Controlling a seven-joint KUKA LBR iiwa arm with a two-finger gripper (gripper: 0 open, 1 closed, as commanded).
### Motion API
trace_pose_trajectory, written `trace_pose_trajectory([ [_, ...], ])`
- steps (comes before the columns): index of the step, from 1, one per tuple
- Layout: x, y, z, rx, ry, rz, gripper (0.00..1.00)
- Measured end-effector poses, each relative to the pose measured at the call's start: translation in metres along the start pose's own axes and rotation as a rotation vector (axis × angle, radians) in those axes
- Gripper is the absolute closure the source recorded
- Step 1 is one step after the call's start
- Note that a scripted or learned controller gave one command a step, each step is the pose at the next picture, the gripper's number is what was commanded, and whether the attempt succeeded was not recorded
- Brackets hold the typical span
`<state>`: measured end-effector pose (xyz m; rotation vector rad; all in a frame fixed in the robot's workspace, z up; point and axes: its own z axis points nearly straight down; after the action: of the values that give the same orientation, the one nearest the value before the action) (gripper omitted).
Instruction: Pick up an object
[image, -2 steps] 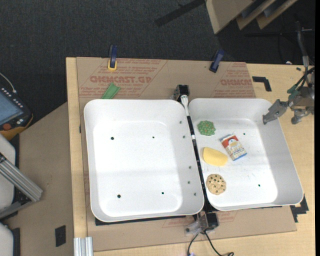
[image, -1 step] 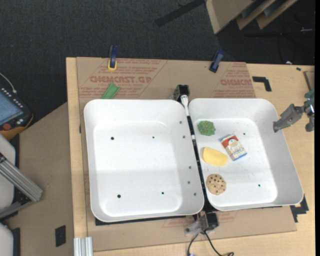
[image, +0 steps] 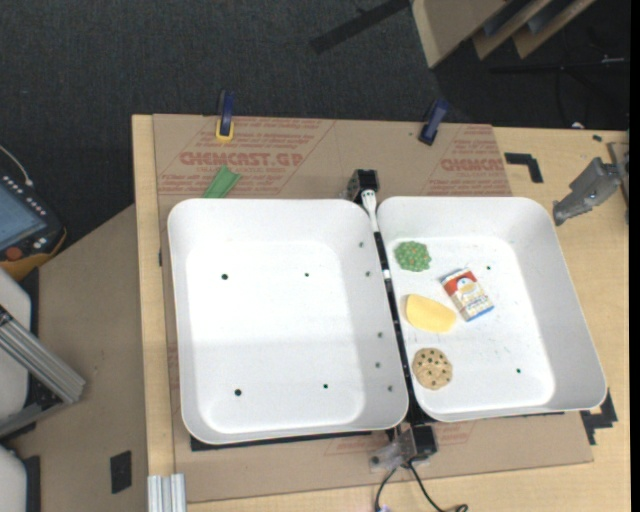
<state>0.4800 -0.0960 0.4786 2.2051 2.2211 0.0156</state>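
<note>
Two white bins sit side by side on a cardboard-covered bench. The right bin (image: 540, 300) holds four small things, all bunched toward its left half. Upper one: a green knobbly lump (image: 412, 256), looks like toy broccoli. To its lower right, a small carton (image: 468, 294), red & white w/ a blue edge, lying flat and turned at an angle. Just left of the carton, nearly touching it, a yellow wedge (image: 431, 313), smooth, rounded on one side. Below that, apart from it, a round tan cookie (image: 432, 368) w/ dark specks.

The left bin (image: 200, 330) is at centre-left of the frame.

The gripper (image: 592, 190) is at the far right edge, upper-mid frame, grey, off beyond the right bin's top corner, well apart from all four items. Can't tell its fingers' state from here; nothing seen in it.

A green strip (image: 221, 182) lies on the cardboard, upper left, near a blue-yellow clamp (image: 226, 117).
</note>
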Motion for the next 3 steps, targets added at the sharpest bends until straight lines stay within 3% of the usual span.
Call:
trace_pose_trajectory([
  [1,0.062,0.001,-0.061,0.005,0.002,-0.001,0.0],
  [2,0.058,0.002,-0.068,0.01,0.0,0.006,1.0],
  [3,0.112,-0.002,0.073,0.032,0.002,0.002,1.0],
])
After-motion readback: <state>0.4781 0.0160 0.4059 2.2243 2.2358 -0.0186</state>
